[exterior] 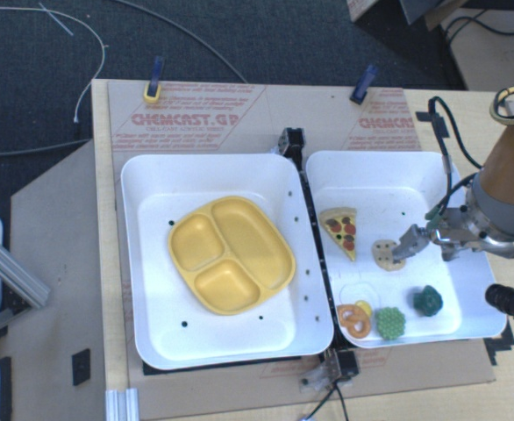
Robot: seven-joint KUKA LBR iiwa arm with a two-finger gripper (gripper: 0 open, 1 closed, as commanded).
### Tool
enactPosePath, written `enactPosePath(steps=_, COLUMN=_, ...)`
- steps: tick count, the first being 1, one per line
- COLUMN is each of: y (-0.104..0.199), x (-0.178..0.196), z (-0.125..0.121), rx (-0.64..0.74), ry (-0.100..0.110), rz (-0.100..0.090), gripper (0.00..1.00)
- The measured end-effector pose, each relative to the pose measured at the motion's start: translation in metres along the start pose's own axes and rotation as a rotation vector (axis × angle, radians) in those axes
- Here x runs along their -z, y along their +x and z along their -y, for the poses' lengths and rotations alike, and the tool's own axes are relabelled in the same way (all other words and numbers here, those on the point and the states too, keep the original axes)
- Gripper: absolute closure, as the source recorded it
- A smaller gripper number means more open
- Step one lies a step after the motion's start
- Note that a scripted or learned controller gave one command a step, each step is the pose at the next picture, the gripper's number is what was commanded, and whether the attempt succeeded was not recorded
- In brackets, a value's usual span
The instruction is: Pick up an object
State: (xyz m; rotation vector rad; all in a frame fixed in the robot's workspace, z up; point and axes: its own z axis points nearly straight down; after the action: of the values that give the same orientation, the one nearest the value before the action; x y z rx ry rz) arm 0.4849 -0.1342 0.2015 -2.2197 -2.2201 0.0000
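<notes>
Tabletop (pixel 196 112) carries two white bins | my tool (pixel 403 248) in right bin (pixel 389 169), at cracker's (pixel 387 254) 3 o'clock edge | grip: cannot tell | pizza slice (pixel 341 229) at cracker's 10 o'clock

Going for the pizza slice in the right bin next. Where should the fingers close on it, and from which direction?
The pizza slice lies flat, crust toward the bin's far wall, tip pointing near. Probably best to come straight down and close across its two slanted edges around mid-length, where it's narrower than the crust. The cracker beside the gripper lies apart from it.
</notes>
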Motion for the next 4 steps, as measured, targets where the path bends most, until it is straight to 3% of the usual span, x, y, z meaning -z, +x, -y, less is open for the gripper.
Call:
enactPosePath(steps=2, y=0.0, x=-0.114, z=-0.004, rx=-0.002, ry=0.002, rz=-0.001, gripper=0.0)
enactPosePath(steps=3, y=0.001, x=-0.101, z=-0.005, rx=-0.001, ry=-0.003, rz=-0.001, gripper=1.0)
enactPosePath(steps=4, y=-0.001, x=-0.037, z=-0.006, rx=0.001, ry=-0.008, rz=0.003, gripper=1.0)
